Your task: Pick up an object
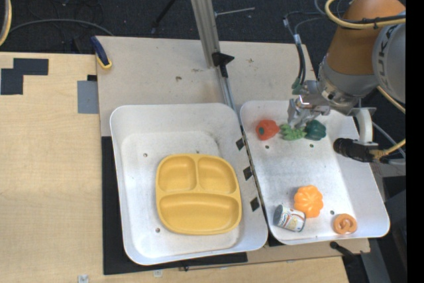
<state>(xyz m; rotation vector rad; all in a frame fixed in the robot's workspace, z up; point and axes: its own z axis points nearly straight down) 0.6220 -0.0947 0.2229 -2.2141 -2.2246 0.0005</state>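
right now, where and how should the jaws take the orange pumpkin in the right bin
Take the orange pumpkin across its round ribbed body, coming straight down from above. It sits low and squat on the floor of the right bin, so the sides are the widest grip. Set the jaws to close along the far-near line, since the small can lies right against its lower left and would likely block a finger there.

The hand (301,117) overlaps the upper edges of the green item (292,133) and the teal item (317,130); their identities are indeterminable. The small can's (289,219) label is illegible.
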